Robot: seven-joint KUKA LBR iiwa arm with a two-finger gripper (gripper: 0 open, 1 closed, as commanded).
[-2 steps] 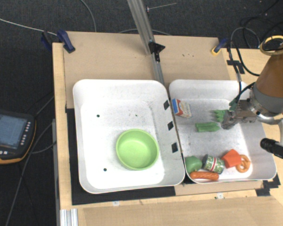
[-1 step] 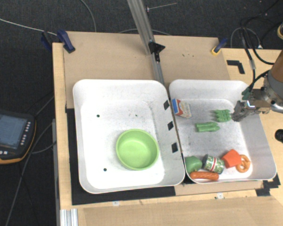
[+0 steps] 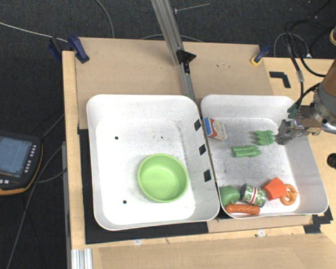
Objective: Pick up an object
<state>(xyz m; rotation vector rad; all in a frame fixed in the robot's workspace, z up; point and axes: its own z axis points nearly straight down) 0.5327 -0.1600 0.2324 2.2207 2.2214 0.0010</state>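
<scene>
My gripper [image 3: 284,134] hangs over the right bin [image 3: 302,167] near its right wall, just right of a green leafy toy [image 3: 264,137]. Nothing shows between its fingers. A green oblong piece [image 3: 246,151] lies in the middle of that bin. A small red and white carton [image 3: 216,129] sits at the bin's left. Along the front edge lie a green pepper-like toy [image 3: 229,195], a small can [image 3: 252,194], a red sausage [image 3: 243,209], an orange block [image 3: 274,188] and a pretzel [image 3: 289,194].
The left bin [image 3: 117,122] holds a light green bowl [image 3: 163,177] at its front right. A metal pole [image 3: 168,27] rises behind the bins. A teach pendant [image 3: 11,158] lies off the bench at left. Cables trail at the back right.
</scene>
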